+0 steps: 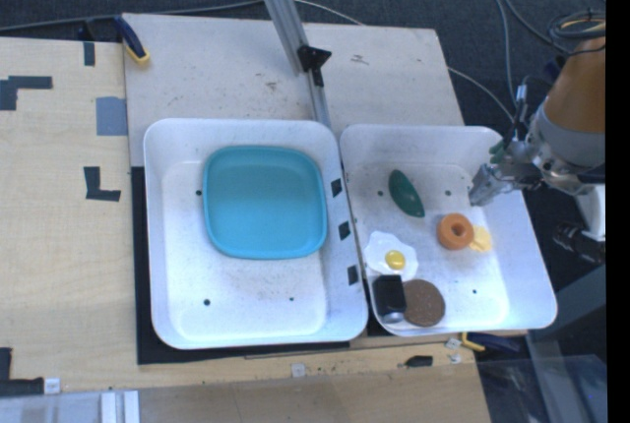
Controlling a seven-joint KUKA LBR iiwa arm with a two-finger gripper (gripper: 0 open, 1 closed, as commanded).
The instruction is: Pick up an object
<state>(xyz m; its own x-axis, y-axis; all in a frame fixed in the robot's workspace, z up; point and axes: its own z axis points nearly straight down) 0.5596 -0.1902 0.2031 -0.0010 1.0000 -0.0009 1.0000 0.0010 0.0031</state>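
Observation:
The right bin (512, 298) holds a dark green oval piece (405, 192), an orange ring (455, 231) with a small yellow bit beside it, a fried-egg toy (393, 259), a black block (389, 293) and a brown round disc (423, 302). My gripper (484, 187) hangs over the right bin's upper right part, right of the green piece and above the orange ring. Nothing shows between its tips.
The left bin (172, 214) carries a square blue plate (264, 202). A grey metal pole (285, 13) slants down to the gap between the bins. Cables lie on the dark floor at the top right. A yellow-handled tool (133, 42) lies at the bench's top left.

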